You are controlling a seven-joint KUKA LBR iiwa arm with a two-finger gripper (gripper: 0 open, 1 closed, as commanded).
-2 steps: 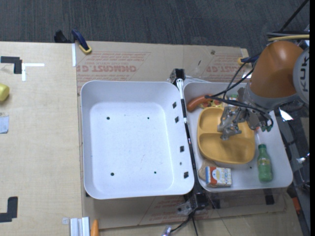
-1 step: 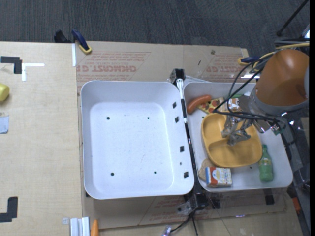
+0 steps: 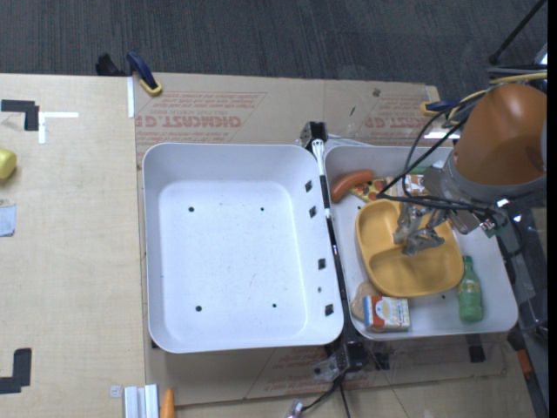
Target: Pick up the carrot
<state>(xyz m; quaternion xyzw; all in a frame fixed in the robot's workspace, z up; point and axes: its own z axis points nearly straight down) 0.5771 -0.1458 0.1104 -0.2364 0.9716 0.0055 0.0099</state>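
My gripper (image 3: 419,236) over yellow bowl (image 3: 409,264), finger state unclear. Carrot (image 3: 350,183) at 10 o'clock by bin wall (image 3: 335,233); risk: grabbing bowl rim instead.

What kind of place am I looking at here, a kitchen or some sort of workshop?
Most likely a robotics lab bench, not a kitchen. Two white bins sit clipped on cardboard, a grey and orange robot arm reaches over toy food like the carrot and yellow bowl, and black tape marks the tabletop.
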